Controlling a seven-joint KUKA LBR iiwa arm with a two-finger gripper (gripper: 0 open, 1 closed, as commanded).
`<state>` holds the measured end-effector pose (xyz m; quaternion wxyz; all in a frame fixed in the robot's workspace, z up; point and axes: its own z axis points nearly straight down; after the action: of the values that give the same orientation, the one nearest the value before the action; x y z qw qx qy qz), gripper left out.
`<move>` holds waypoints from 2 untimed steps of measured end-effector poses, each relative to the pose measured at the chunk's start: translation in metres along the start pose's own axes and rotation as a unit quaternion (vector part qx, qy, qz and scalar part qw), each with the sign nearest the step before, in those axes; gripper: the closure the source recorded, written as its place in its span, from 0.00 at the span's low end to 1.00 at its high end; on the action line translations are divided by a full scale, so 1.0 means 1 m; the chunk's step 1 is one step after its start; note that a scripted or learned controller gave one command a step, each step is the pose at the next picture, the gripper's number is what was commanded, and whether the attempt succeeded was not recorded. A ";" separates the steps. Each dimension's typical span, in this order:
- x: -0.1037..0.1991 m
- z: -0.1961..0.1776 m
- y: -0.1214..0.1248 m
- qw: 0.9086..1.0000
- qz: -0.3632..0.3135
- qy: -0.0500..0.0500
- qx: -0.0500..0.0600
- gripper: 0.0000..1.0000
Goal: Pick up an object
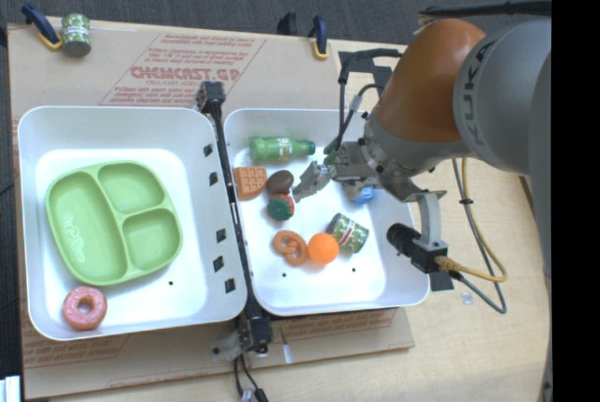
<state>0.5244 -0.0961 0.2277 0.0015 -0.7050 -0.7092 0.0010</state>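
The right bin [398,292] holds several small items. A green bottle [281,148] lies at the back. In front of it are a waffle piece [250,182], a brown lump [280,181] and a red-and-green ball [280,207]. A pretzel [290,246], an orange [323,248] and a green can [349,233] sit nearer the front. A blue piece [364,195] peeks out from under the wrist. My gripper [307,182] hangs over the bin's middle, just right of the brown lump. It is open with nothing between its fingers.
The left bin [37,138] holds a green divided plate [114,222] and a pink donut [84,307]. A black divider with clips [223,203] runs between the bins. The arm's grey and orange body [441,100] covers the right bin's back right corner.
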 end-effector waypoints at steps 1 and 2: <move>-0.029 0.135 -0.035 1.000 -0.001 0.001 -0.001 0.00; -0.030 0.126 -0.035 1.000 -0.003 0.000 0.000 1.00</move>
<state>0.4892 -0.1259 0.1019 0.0017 -0.7027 -0.7114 0.0012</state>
